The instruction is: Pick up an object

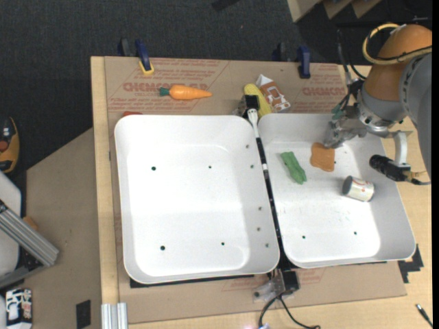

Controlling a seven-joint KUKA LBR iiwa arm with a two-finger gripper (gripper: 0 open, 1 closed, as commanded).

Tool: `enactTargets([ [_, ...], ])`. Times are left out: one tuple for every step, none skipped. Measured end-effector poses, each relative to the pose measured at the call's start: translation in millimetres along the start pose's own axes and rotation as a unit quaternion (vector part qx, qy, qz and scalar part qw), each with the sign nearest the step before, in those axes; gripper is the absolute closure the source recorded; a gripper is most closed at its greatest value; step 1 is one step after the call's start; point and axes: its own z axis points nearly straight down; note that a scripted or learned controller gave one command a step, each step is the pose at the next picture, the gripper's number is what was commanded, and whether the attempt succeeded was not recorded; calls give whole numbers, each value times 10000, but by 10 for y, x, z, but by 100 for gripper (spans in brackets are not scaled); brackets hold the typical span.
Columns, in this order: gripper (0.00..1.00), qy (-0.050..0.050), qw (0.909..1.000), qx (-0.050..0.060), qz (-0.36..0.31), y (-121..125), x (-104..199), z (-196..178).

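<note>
In the right bin [384, 249] lie three objects: a green oblong piece [293, 166], an orange-brown chunk [322, 157] and a small white and grey cylinder [359, 188] on its side. My gripper [334, 137] hangs over the bin's far right part, just above and behind the orange-brown chunk. Its tips are close to the chunk, and nothing shows between them.
The left bin [137, 132] stands beside the right one. Behind the bins on the cardboard lie a toy carrot [186, 93], a yellow and black item [252, 99] and a small white and red packet [275, 96]. Blue clamps [145, 57] hold the board's far edge.
</note>
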Motion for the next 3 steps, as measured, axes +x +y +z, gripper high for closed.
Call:
enactTargets([
  [100, 9, 10000, 27, 12, -211, -347, -8],
  [100, 20, 10000, 40, 4, -680, -271, -256],
  [100, 24, 10000, 56, 19, -1499, -255, -143],
])
